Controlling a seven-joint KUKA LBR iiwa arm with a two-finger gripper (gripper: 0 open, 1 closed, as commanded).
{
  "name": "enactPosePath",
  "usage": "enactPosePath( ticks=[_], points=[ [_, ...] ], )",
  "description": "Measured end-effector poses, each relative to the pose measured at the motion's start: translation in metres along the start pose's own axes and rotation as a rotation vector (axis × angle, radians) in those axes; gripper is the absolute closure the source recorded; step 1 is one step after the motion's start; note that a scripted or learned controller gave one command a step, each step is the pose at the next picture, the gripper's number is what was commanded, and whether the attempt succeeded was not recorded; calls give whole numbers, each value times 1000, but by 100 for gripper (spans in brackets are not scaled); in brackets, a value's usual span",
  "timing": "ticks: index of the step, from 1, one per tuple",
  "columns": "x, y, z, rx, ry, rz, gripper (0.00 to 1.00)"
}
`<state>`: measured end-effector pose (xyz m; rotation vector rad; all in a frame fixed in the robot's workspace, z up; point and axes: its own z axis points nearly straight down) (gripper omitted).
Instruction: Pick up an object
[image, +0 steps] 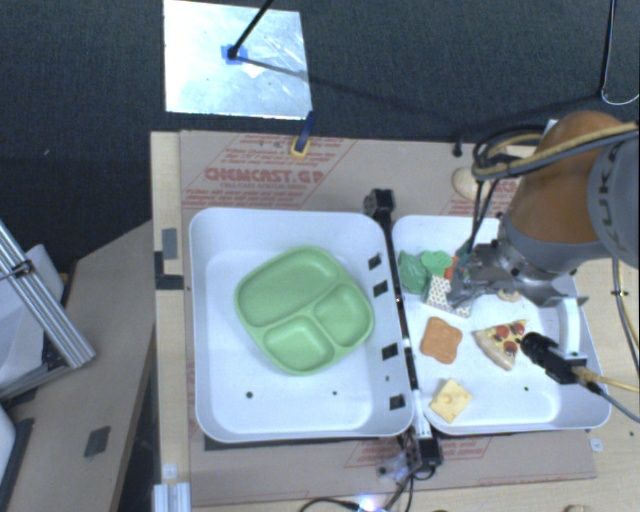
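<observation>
Two white bins on your bench (250, 180). Gripper (462, 290) sits low in right bin (500, 410) by green toy (420, 268); its state you cannot tell.

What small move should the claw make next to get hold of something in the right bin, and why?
Probably a short descent where it is. The claw hangs at the upper left of the right bin, over the green toy and the checkered piece, with nothing visibly between its fingers. The orange cracker and pizza slice lie farther off.
</observation>
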<state>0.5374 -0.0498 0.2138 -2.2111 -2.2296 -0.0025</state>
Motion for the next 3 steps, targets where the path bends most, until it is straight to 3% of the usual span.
enactPosePath(
  ticks=[1, 2, 3],
  points=[
    [35, -20, -18, -1, 0, -1, 100],
    [31, -17, -2, 1, -2, 7, 100],
    [33, -9, -20, -3, -2, 3, 100]
  ],
)
